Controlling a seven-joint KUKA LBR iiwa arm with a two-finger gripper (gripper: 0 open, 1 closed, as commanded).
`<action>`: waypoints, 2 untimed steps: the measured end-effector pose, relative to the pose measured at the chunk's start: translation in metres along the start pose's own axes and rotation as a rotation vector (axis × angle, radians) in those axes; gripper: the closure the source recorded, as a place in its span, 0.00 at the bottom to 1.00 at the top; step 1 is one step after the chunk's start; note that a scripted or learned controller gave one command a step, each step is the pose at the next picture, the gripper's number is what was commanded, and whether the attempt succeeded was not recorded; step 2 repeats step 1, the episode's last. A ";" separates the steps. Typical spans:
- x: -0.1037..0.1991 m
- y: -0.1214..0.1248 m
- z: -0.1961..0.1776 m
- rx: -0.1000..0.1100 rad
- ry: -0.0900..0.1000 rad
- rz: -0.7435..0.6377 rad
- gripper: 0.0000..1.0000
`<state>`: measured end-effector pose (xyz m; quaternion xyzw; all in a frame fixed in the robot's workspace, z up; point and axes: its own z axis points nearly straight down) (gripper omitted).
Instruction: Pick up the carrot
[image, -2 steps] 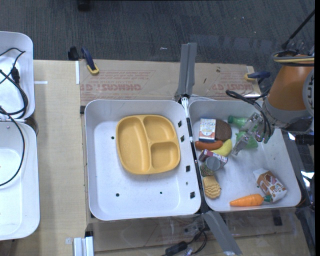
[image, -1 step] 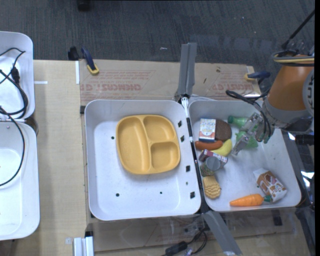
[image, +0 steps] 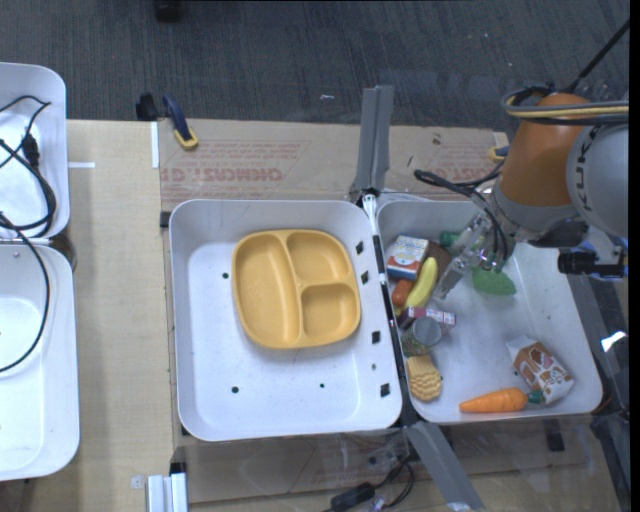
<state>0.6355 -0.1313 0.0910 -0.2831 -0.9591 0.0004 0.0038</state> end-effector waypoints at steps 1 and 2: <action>0.074 -0.042 -0.001 -0.003 -0.009 -0.090 0.00; 0.074 -0.042 -0.001 -0.003 -0.009 -0.090 0.00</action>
